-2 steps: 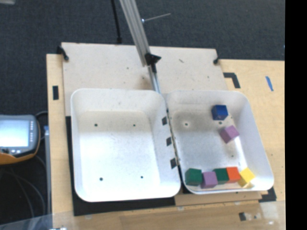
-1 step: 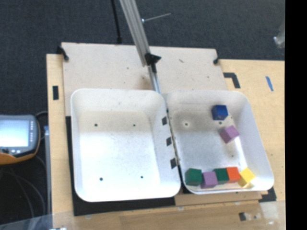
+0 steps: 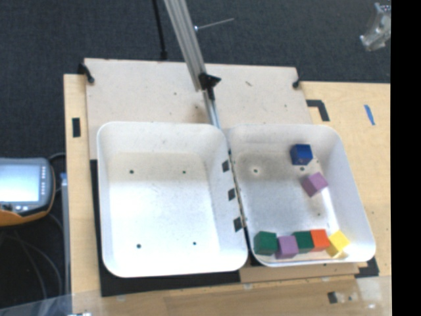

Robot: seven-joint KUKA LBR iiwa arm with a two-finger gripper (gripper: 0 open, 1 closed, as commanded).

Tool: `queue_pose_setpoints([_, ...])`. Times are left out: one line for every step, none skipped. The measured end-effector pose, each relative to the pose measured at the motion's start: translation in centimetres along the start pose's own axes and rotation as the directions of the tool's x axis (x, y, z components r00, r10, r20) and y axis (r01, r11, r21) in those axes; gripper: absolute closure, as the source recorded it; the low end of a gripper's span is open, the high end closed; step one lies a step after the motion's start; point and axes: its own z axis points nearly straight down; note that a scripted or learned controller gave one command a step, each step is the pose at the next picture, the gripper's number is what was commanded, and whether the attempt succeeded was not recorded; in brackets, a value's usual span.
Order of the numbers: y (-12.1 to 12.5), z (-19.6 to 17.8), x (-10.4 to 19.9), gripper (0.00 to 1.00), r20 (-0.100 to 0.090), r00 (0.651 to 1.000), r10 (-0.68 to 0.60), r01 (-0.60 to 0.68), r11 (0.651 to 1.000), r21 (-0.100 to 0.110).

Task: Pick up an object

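Observation:
The right bin point(image 3: 276, 196) holds several small blocks. A blue cube point(image 3: 301, 154) sits near its far side, with a purple block point(image 3: 314, 184) just in front of it. Along the near wall lies a row: a green cube point(image 3: 266, 243), a purple cube point(image 3: 287, 246), another green cube point(image 3: 303, 240), an orange cube point(image 3: 320, 239) and a yellow cube point(image 3: 338, 242). A pale grey part that looks like my gripper point(image 3: 376, 26) hangs at the top right, far beyond the bins and well away from every block.
The left bin point(image 3: 164, 196) stands beside the right one. A slanted aluminium post point(image 3: 184, 31) rises from the back of the board between the bins. A grey screen device point(image 3: 23, 184) sits off the bench's left edge.

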Motion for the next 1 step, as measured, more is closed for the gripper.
queue_pose_setpoints([2.64, 0.0, 2.32, 1.0, 0.0, 1.0, 0.0, 0.0, 1.0, 0.0])
